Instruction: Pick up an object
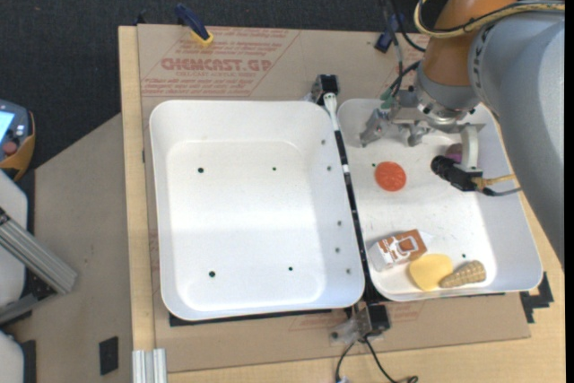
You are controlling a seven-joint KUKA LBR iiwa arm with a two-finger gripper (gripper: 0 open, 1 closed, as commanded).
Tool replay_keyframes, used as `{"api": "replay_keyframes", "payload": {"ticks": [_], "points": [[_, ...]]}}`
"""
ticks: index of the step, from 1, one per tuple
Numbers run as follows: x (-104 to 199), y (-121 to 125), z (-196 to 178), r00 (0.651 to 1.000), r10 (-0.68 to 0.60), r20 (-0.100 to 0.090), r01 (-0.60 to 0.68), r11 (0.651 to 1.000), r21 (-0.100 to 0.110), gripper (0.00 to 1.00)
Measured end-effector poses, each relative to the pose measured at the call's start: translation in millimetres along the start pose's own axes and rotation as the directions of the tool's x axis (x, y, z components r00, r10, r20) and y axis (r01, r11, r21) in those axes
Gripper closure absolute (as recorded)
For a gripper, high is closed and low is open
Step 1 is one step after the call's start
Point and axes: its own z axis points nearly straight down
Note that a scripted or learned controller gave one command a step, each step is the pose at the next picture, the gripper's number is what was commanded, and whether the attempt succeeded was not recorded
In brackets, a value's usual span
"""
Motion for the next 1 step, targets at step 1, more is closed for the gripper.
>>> {"api": "replay_keyframes", "payload": {"ticks": [1], "points": [[2.9, -33.6, 0.4, 1.000, 0.004, -0.002, -0.004, 1.000, 0.009, 0.00]]}}
